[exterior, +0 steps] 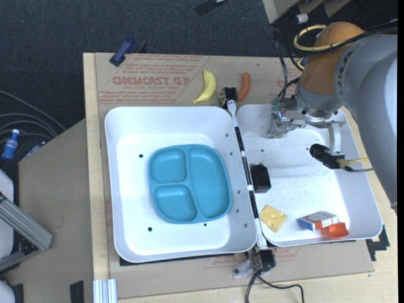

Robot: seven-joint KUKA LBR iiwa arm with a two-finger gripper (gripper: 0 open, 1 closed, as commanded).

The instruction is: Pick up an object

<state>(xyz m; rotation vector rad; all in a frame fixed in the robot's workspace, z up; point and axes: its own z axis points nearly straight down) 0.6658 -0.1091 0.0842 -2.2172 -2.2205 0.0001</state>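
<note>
My gripper (276, 125) hangs low over the far left part of the right bin (353, 188), with bare white floor beneath it. Near that bin's front lie a yellow cheese wedge (273, 218), a small red, white and blue box (317, 220) and an orange piece (335, 230) touching the box. A black block (259, 177) rests against the bin's left wall. All of these lie well in front of the gripper. In the left bin (123, 169) a blue divided plate (189, 183) lies flat.
A yellow banana (205, 87) and an orange carrot-like piece (243, 86) lie on the bench behind the bins. A blue object (123, 51) sits at the bench's far left edge. The grey arm (372, 87) covers the right bin's far right corner.
</note>
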